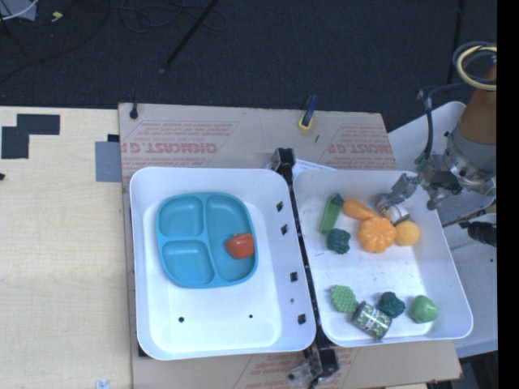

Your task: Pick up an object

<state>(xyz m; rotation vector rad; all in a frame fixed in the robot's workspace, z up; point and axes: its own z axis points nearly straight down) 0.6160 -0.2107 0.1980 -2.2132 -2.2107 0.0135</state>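
The right bin (450, 274) holds several toy foods. An orange pumpkin (377, 234), a yellow ball (407, 233) and an orange carrot (358, 210) lie close together in its far half. A green block (331, 214) and a dark green broccoli (338, 241) sit just to their left. My gripper (396, 208) hangs low over the far right part of this bin, right above the pumpkin and the yellow ball. Nothing shows in its grasp.
Along the right bin's near edge lie a light green knobbly piece (343, 299), a small can (371, 320), a dark teal piece (392, 304) and a green pepper (422, 308). The left bin (162, 322) holds a blue divided plate (190, 241) with a red item (239, 245) on it.
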